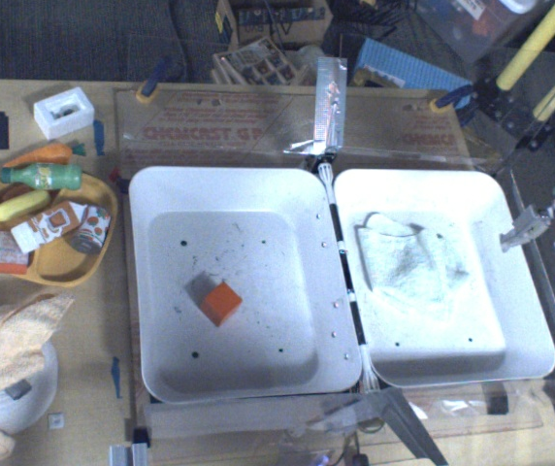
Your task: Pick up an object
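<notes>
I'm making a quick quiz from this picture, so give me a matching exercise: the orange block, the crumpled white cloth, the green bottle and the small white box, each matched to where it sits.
Things:
1. small orange block
2. crumpled white cloth
3. green plastic bottle
4. small white box

Places:
A. yellow bowl
B. bench top, far left corner
C. right white bin
D. left white bin

Pairs: 1-D, 2-C, 3-A, 4-B

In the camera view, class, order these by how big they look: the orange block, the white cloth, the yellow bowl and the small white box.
1. white cloth
2. yellow bowl, looking close to the cloth in size
3. small white box
4. orange block, looking close to the box
</notes>
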